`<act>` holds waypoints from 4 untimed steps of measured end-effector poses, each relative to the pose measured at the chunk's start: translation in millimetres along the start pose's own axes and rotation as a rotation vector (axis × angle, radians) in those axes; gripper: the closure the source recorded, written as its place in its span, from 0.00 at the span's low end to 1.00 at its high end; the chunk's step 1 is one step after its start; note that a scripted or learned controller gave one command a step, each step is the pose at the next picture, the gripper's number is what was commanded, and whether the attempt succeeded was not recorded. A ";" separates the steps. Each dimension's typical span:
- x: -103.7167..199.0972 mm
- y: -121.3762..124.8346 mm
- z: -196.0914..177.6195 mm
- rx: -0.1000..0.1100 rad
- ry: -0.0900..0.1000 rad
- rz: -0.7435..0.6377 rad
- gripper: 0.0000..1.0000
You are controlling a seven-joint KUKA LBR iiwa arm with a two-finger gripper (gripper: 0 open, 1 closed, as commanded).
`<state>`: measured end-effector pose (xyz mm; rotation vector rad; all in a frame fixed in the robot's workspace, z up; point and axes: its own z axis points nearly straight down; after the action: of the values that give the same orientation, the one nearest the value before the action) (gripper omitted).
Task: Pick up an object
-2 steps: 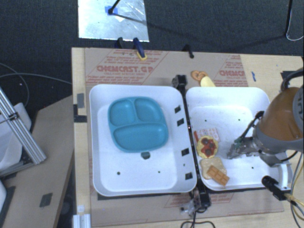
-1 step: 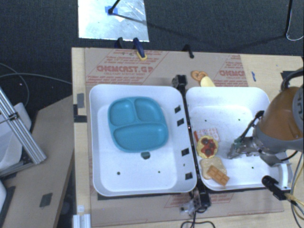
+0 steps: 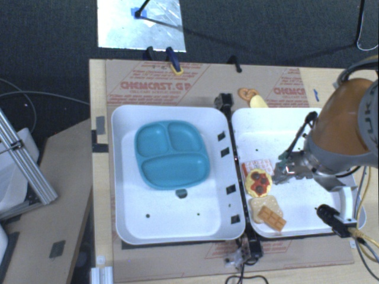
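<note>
My gripper (image 3: 282,174) hangs over the right bin (image 3: 266,126), close above its left-middle part. Just left of the fingertips lies a round yellow piece with red and dark spots (image 3: 259,183), partly on a small red-patterned card (image 3: 255,167). Nearer the front edge rests a tan cracker-like piece with an orange waffle block (image 3: 268,213) on it. Nothing shows between the fingers, and their state is unclear from this angle. In the left bin (image 3: 127,218) sits a blue divided plate (image 3: 172,154).
A small dark green bit (image 3: 181,193) lies just in front of the blue plate. Behind the bins, on the cardboard, sit a pretzel-like piece (image 3: 247,93) and a yellow piece (image 3: 259,102). The grey and orange arm (image 3: 346,129) covers the right bin's right side.
</note>
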<state>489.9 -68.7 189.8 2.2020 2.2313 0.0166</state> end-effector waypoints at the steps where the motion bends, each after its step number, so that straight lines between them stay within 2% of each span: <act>1: -60.3 24.5 -32.6 0.005 -0.007 0.015 1.00; 2: -79.3 108.3 39.4 0.010 -0.004 0.008 1.00; 3: -57.2 114.7 95.7 0.014 -0.001 0.008 1.00; 4: -25.8 60.5 102.5 0.000 -0.006 0.013 1.00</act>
<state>551.9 -93.4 88.0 2.2130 2.2140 0.0099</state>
